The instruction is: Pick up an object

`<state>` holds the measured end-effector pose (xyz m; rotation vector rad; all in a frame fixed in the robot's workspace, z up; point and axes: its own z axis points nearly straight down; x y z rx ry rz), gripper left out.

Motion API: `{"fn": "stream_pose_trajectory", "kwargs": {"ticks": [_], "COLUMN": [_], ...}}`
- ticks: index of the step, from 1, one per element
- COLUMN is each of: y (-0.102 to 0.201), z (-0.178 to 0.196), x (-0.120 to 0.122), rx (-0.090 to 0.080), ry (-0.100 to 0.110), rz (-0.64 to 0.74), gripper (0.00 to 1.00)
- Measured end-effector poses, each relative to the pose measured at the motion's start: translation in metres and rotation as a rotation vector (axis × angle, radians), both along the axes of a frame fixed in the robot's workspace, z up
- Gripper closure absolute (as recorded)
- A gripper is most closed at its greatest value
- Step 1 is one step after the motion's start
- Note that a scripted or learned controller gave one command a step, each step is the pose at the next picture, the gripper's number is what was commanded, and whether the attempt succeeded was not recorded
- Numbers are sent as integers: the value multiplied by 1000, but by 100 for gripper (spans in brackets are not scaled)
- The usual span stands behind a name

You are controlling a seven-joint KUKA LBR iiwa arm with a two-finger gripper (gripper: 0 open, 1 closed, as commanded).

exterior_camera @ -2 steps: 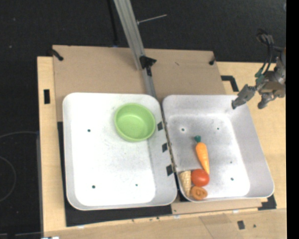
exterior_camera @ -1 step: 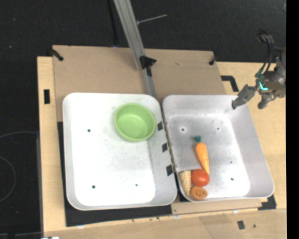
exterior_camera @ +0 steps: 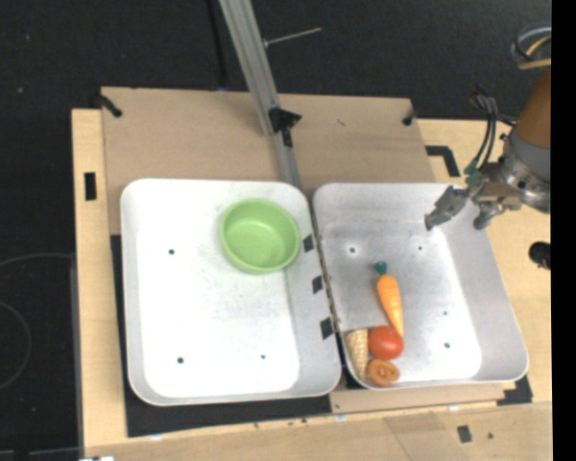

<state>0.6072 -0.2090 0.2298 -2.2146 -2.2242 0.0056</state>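
An orange toy carrot with a green top lies in the middle of the right bin. Below it sit a red tomato, a tan bread-like piece and a small orange-brown piece, crowded into the bin's front left corner. A green bowl stands upright at the back of the left bin. My gripper hangs over the right bin's back right edge, open, with nothing between its fingers, well above and right of the carrot.
A grey metal post slants down from the top to the gap between the bins. The bins rest on a tan board with dark floor around it. Cables run along the arm at the right.
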Motion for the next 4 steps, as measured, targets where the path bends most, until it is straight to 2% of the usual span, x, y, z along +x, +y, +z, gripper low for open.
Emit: {"fn": "stream_pose_trajectory", "kwargs": {"ticks": [1, 2, 3, 4], "y": [9, 7, 6, 0], "z": [-56, -104, -89, -26], "x": [-2, 7, 8, 4], "rx": [0, -1, -3, -3], "ry": [0, -3, -10, -12], "rz": [1, 2, 2, -4], "gripper": [0, 0, 100, 100]}}
